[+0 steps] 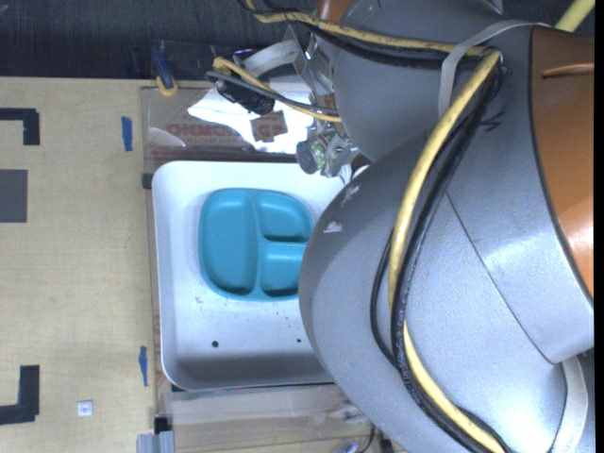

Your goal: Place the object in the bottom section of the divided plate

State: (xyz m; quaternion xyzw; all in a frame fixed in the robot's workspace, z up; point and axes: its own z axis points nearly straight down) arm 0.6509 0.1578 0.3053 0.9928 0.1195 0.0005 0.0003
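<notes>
From my feed, the grey arm [453, 253] sits closest to the lens and covers everything on the right of the blue divided plate [247, 243], overlapping that plate's right edge. A yellow cable [415, 206] runs along the arm's shell.

The gripper [321, 155] hangs just past the plate's upper right corner, over the rim of the white bin [179, 291]. I cannot tell whether it is open or closed, and I cannot make out anything held in it.

The plate lies flat in the white bin, with one large compartment on its left and two smaller ones on its right. A few dark specks [215, 344] dot the bin floor below the plate.

Above the plate, beyond the bin's rim, a small brown block [272, 127] lies beside a patch of glare; whether it is the object to be placed I cannot tell.

Left of the plate stretches the wooden bench [75, 253] with black marks [24, 125] and bits of blue tape [126, 132].
</notes>
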